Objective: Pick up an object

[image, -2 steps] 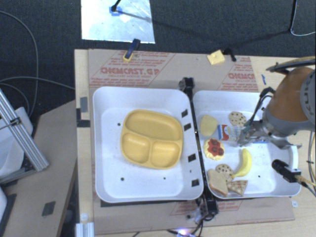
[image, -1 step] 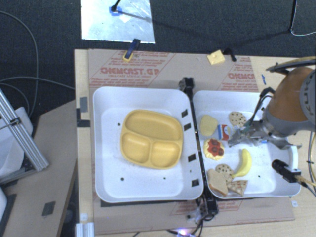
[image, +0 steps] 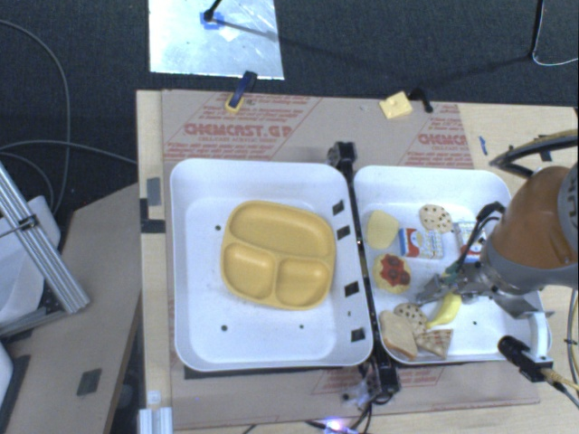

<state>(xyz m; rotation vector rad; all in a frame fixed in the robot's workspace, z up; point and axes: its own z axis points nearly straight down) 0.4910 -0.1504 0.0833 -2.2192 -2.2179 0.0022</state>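
Toast slices [image: 414, 337] at right bin [image: 470, 181] front; jaws [image: 441, 289] over banana [image: 445, 309], state unclear; cookie [image: 435, 217], tomato slice [image: 393, 272] nearby

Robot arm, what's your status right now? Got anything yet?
Gripper low in right bin, over a yellow banana-like piece; grasp unconfirmed. Cookies, toast, pizza crowd close. Yellow tray sits in left bin.

- A robotics lab or test cell, not a home.
- The bench [image: 154, 269] is topped with cardboard sheeting [image: 271, 125] printed with a brand name.
- Loose cables [image: 54, 89] trail over dark carpet [image: 72, 25].
- An aluminium frame strut [image: 41, 242] stands at the left.
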